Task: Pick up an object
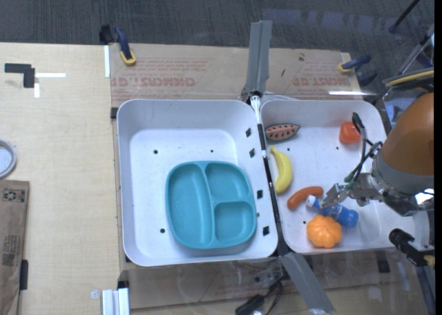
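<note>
Plywood bench (55, 120) seen from above at a slant, dark carpet beyond, two shallow white bins side by side. Left bin (138, 168) holding a teal divided plate (209, 204). Right bin (314, 241) holding a cluster of toys: watermelon slice (282, 131) near the divider, banana (281, 169) just below it, red pepper (349, 132) toward the far right corner, red sausage (304, 197) mid-bin, orange pumpkin (324, 231) near the front wall, small blue bottle (341, 213) lying just above the pumpkin and beside the sausage. Grey arm with orange band reaching in from the right, gripper (336, 197) low over the blue bottle. Grip state unclear, cannot tell from this angle, nothing visibly held. Likely target: the blue bottle. Risks from here, as judgement: crowded neighbours, so a descent slightly off could nudge the sausage or pumpkin instead; a rounded bottle lying on its side could roll or squirt out of a pinch; a glancing closure could lift nothing at all.
</note>
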